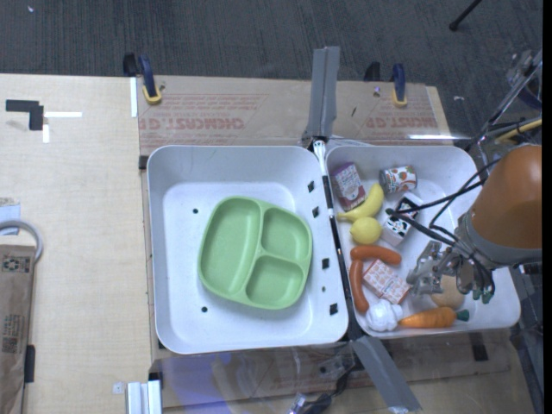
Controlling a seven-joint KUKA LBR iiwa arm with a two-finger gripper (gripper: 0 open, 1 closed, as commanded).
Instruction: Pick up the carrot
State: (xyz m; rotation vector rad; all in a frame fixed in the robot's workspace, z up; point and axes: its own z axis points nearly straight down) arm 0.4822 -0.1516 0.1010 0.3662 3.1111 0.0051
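Observation:
The orange carrot (429, 319) lies flat along the near wall of the right bin (459, 154), green tip pointing right. My gripper (446, 276) hangs low in that bin's right half, just above and behind the carrot, over a tan rounded item (447, 299). The carrot looks apart from the gripper. The grey wrist with its orange band (515, 198) and black cables hides the bin's right side.
The right bin also holds a banana (373, 203), a lemon (366, 229), two red sausages (376, 254), a cracker pack (384, 281), white garlic (382, 317), a small can (398, 179) and a purple packet (348, 184). A green divided plate (256, 253) lies in the left bin (172, 231).

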